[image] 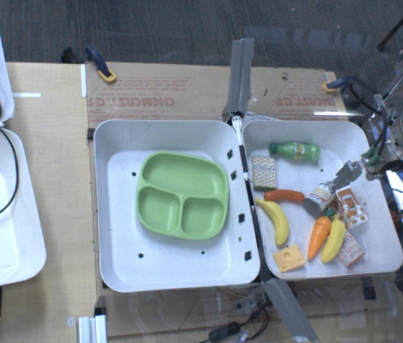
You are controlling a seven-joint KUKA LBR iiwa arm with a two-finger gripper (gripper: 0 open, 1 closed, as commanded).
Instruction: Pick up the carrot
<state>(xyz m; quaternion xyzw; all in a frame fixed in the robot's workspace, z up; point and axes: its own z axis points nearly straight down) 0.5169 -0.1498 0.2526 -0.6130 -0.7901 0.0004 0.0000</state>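
Broadly, the worktop carries two shallow white bins side by side, and the carrot in the right bin serves as the landmark for everything else. The left bin lies well to the carrot's left and holds a green divided plate with three compartments. The arm enters from the right edge, above and to the right of the carrot, and its tool hangs above the carrot, up and slightly right of it, over the right bin; whether the tool is parted or closed cannot be told, and nothing is seen gripped in it.

The carrot itself lies tilted in the lower part of the right bin, leaf end up. A green bottle lies on its side well above the carrot. A yellow banana curves just left of it. A second, smaller banana rests just beside the carrot's right side, seemingly touching it. A red sausage-like piece lies up and left of the carrot. A small patterned box sits further up and left. A cheese wedge sits just below and left. Two small cartons lie to the right of the carrot, one above the other. A small can lies just above its leaf end.
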